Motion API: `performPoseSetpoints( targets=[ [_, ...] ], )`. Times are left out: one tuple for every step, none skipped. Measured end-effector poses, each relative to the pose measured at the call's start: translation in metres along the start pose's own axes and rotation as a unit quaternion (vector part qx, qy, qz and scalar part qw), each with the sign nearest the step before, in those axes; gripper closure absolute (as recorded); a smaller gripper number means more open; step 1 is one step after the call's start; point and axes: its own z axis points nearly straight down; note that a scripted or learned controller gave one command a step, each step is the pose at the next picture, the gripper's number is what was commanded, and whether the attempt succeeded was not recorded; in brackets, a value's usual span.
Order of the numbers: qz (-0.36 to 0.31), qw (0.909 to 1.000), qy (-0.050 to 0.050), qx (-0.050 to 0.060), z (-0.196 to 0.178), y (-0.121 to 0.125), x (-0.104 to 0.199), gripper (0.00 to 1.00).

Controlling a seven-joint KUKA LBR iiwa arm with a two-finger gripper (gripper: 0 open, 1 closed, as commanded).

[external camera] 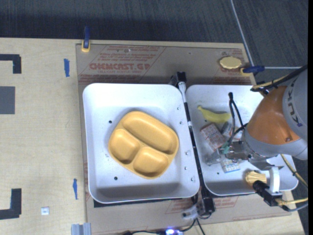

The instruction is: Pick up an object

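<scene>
We see the gripper [226, 151] low in the right bin [288, 182], seemingly over a small packet [212, 133] beside the banana [215, 114]; its grip we cannot tell. In such clutter it could slip off or snag the neighbouring pieces.

"CHEMCAST" on brown board [120, 66]

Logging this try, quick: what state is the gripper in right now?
Gripper: cannot be told; it is low in the right bin, over the clutter beside the banana.
</scene>
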Motion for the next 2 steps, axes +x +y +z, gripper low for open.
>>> performPoseSetpoints(
  targets=[
    [0.001, 1.0, -0.001, 0.0, 0.0, 0.0001, 0.0017, 0.0],
    [0.001, 1.0, -0.001, 0.0, 0.0, 0.0001, 0.002, 0.0]
  ],
)
